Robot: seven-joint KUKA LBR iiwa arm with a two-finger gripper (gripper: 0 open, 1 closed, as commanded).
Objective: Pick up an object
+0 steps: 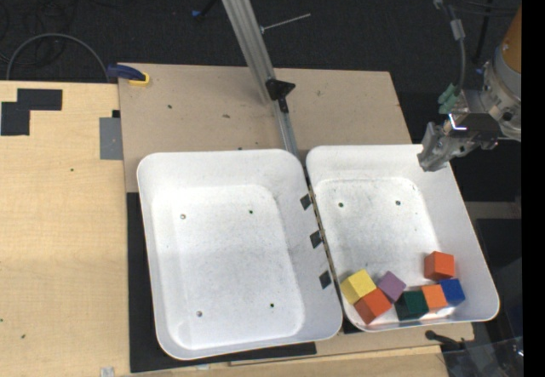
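Several small blocks lie in the near right corner of the right bin [383,197]: a yellow block [358,284], a red-orange block [372,305], a purple block [392,284], a dark green block [412,304], an orange block [434,295], a blue block [453,291] and another red-orange block [439,265]. My gripper [432,156] hangs over the far right rim of that bin, well away from the blocks. Nothing shows between its fingers.
The left bin [221,248] sits beside the right one, with black clips along the shared edge. A slanted aluminium bar [249,35] rises behind the bins. A wooden bench top extends to the left.
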